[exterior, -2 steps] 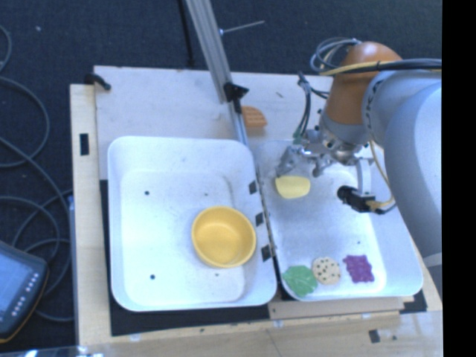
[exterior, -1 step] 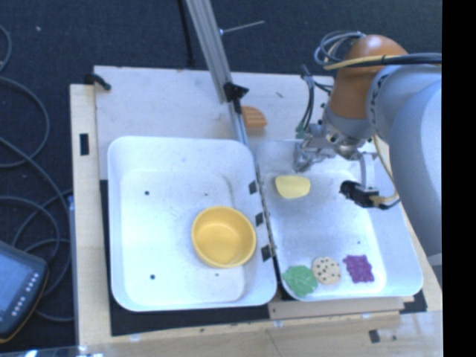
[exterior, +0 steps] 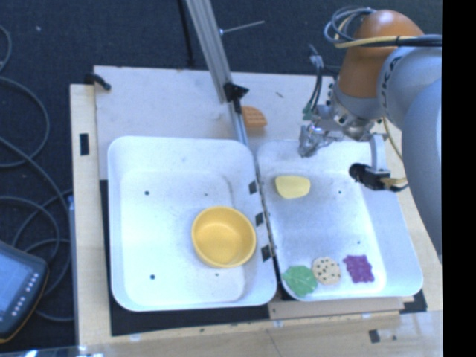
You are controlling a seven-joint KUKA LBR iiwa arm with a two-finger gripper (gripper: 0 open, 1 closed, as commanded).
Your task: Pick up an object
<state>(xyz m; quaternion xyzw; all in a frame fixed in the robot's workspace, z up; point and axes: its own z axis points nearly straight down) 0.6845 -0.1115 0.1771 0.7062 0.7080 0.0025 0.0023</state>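
My gripper [exterior: 307,149] hangs over the far edge of the right bin [exterior: 387,229], pointing down, with nothing visible between its tips. A pale yellow lump [exterior: 292,187] lies just below and slightly left of it in the right bin. Along that bin's near edge sit a green piece [exterior: 300,279], a tan speckled cookie [exterior: 326,271] and a purple piece [exterior: 359,268]. A yellow bowl [exterior: 223,236] stands upright in the left bin [exterior: 141,222], near the divider.
An orange object [exterior: 253,119] lies on the bench behind the bins, beside a slanted metal rail [exterior: 212,50]. A black cable clip [exterior: 370,175] hangs at the arm's side over the right bin. Cables and a tablet sit on the floor at left.
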